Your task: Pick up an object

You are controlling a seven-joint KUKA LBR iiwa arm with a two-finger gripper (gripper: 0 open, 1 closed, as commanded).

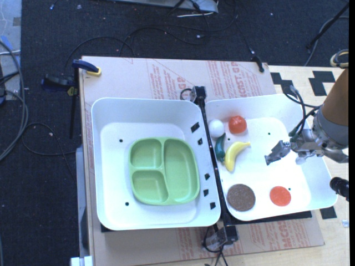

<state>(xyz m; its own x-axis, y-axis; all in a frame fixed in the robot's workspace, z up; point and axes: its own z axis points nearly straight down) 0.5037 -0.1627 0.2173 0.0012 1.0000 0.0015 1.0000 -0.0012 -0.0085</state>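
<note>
Whether the pincer (275,155) is spread cannot be told. The curved yellow plastic banana (234,152) lies near, leftward; descend centred over its middle, straddling its width.

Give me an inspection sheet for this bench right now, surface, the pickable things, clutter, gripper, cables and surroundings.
Surface: cardboard-covered bench bearing left bin and right bin side by side.
Job's things: in the right bin, white ball, red ball, banana, teal piece beside the banana, brown disc, orange disc.
Clutter: green divided plate in the left bin.
Gripper: gripper over the right bin, right of the banana, holding nothing visible.
Cables: black cables across the floor.
Surroundings: dark carpet, blue clamp at the bench corner.
</note>
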